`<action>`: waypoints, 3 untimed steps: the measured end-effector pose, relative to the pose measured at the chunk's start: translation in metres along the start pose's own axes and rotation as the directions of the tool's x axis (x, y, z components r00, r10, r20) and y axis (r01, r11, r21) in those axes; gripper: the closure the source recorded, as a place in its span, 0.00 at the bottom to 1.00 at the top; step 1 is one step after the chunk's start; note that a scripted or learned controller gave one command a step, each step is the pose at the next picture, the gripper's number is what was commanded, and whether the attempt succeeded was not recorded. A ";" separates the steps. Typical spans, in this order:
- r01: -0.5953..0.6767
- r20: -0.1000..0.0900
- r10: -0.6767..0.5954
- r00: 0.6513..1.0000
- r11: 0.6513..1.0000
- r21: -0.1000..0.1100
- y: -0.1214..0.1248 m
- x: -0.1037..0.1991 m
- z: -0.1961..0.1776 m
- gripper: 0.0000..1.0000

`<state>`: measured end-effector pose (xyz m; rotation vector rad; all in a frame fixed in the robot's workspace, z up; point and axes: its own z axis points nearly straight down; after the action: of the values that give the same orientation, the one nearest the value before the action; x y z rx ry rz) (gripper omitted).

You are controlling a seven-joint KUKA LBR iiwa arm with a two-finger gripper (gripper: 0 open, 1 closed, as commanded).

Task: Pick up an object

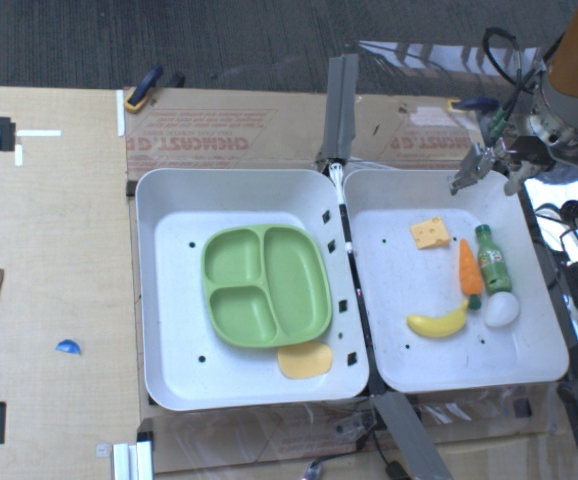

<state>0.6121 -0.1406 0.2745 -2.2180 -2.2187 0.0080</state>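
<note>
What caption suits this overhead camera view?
Robot hand above right bin's far edge; banana, carrot and bottle lie below.

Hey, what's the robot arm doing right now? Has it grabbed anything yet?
Gripper open, above right bin's far edge, nothing between fingers. Cheese, carrot, bottle, banana, egg untouched in bin. Path clear.

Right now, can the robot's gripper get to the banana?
Probably yes. The gripper hangs over the right bin's far edge, and the banana lies in the open near the front, touching nothing, with nothing over it.
</note>
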 end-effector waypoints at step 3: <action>-0.055 -0.015 0.054 0.998 0.999 -0.003 -0.059 -0.039 0.165 0.00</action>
<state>0.5520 -0.1797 0.1098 -2.2722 -2.1521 -0.0122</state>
